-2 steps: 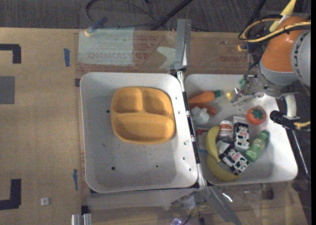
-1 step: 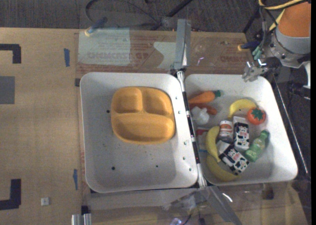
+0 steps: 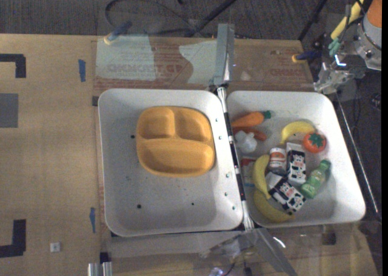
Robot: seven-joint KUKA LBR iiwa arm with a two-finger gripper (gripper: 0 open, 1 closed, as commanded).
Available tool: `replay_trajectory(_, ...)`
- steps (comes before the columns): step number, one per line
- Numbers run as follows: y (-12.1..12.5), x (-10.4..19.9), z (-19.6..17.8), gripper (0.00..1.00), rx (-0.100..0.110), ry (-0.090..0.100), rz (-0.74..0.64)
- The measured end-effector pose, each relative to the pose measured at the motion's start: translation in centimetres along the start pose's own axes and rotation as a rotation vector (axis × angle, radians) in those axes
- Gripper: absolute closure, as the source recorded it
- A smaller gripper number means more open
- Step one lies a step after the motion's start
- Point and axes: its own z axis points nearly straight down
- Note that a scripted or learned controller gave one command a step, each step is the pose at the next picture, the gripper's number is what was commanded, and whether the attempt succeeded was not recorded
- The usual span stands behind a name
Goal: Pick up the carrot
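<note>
1. While the gripper (image 3: pixel 327 80) hangs at the upper right, outside the far corner of the right bin (image 3: pixel 348 165), nothing sits between its fingers; whether they are apart or together I cannot tell, as that part is small and blurred.
2. The carrot (image 3: pixel 250 119) lies in the right bin's upper left corner, near the divider between the two bins, its orange body running roughly left to right with the green top pointing right.
3. My reading is that the step in hand is the approach: the arm has to cross the bin leftward and come down over the carrot.
4. To do it well, aim for the middle of the orange body and turn the fingers across its short width, so they close on the sides, not the ends.
5. Watch the neighbours: a small white object (image 3: pixel 246 142) and a small orange piece (image 3: pixel 260 136) lie just below the carrot, and the bin wall is close on the left, so a finger may catch either.
6. The banana (image 3: pixel 296 129) and the tomato (image 3: pixel 314 142) lie further right, along the path in; keep height until above the carrot.
7. The yellow tray (image 3: pixel 175 141) in the left bin (image 3: pixel 121 196) plays no part.
</note>
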Motion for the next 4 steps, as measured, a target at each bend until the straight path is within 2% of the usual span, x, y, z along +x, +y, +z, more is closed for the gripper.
replay_trajectory(1, -4.8, -0.4, 2.5, 1.00, 0.007, 0.002, 0.032)
replay_trajectory(2, 0.7, -0.6, -8.7, 1.00, 0.002, 0.000, 0.074)
replay_trajectory(3, 1.3, -3.8, -10.5, 1.00, -0.002, -0.002, -0.234)
replay_trajectory(4, 0.4, -6.6, -5.9, 1.00, 0.003, 0.003, -0.617)
